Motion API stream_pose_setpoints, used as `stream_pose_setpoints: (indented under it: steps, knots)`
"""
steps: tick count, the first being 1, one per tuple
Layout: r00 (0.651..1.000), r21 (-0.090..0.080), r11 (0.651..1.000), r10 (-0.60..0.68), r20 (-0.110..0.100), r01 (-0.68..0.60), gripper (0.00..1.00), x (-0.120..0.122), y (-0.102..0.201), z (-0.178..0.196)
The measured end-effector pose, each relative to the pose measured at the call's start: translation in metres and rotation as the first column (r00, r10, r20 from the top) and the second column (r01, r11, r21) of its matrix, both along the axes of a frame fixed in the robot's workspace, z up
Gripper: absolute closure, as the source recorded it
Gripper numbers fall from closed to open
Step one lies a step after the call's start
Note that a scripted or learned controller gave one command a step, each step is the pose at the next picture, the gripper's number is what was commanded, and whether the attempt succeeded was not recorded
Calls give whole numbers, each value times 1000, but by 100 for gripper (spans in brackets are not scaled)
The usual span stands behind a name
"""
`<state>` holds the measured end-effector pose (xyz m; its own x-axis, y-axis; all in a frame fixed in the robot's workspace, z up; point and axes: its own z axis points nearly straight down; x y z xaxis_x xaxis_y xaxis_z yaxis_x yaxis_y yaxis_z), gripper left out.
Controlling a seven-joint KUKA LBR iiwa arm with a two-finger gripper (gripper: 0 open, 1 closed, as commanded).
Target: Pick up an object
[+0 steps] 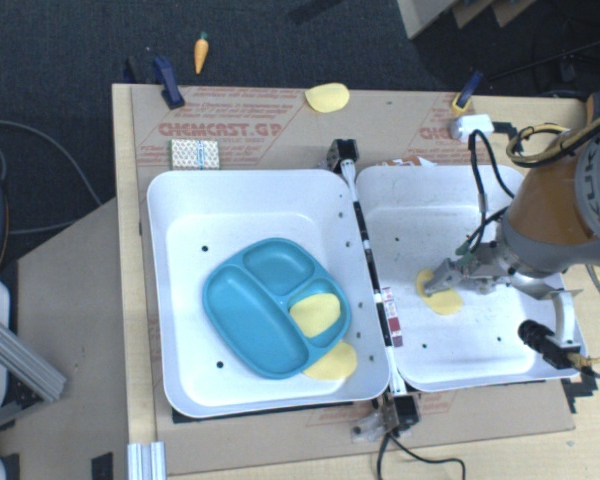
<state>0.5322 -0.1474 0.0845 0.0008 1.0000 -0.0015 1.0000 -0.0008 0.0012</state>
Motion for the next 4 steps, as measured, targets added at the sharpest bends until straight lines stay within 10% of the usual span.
stream_pose_setpoints:
  steps: [1,2,3,4]
  knots:
    - [1000,1,1000,2,0,-2,0,18,55,0]
    - [1000,0,1000,2,4,-2,100,19,54,11]
    - [1000,0,1000,2,4,-2,0,19,54,11]
    - [1000,1,1000,1,3,-1,0,3,50,1]
